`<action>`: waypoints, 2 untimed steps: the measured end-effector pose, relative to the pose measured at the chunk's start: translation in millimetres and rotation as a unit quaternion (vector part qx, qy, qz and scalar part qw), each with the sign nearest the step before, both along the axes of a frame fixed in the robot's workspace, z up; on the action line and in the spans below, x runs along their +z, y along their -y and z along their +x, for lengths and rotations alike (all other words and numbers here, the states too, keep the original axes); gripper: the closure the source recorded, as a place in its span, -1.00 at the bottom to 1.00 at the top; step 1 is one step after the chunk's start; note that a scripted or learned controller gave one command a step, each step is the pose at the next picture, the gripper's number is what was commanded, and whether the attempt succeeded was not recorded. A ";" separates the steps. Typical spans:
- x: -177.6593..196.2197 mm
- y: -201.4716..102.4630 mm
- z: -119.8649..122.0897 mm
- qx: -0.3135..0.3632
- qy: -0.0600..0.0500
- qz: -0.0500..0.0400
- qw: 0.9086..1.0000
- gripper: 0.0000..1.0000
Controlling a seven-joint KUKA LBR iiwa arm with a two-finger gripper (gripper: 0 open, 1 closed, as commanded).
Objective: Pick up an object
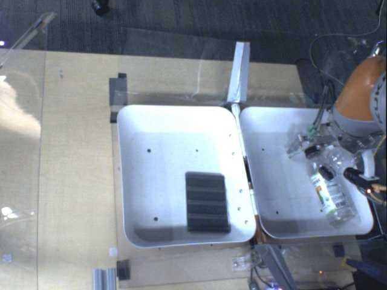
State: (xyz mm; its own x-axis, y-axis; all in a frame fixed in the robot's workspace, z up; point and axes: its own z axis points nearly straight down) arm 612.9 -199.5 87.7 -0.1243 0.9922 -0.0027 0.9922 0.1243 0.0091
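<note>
A black ribbed block [207, 202] is seen in 1 of 2 white bins [136, 162], a clear bottle [329, 192] with a white-and-green label in the other [272, 174], on a tan surface [72, 162].

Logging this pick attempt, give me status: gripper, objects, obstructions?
Gripper low over right bin, above clear plastic bottle. Black ribbed block lying in left bin. No obstruction seen.
</note>
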 end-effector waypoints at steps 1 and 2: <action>2.3 6.2 55.7 0.104 -0.009 0.001 0.995 -1.00; 15.0 -30.5 51.9 0.257 -0.011 -0.003 0.966 -1.00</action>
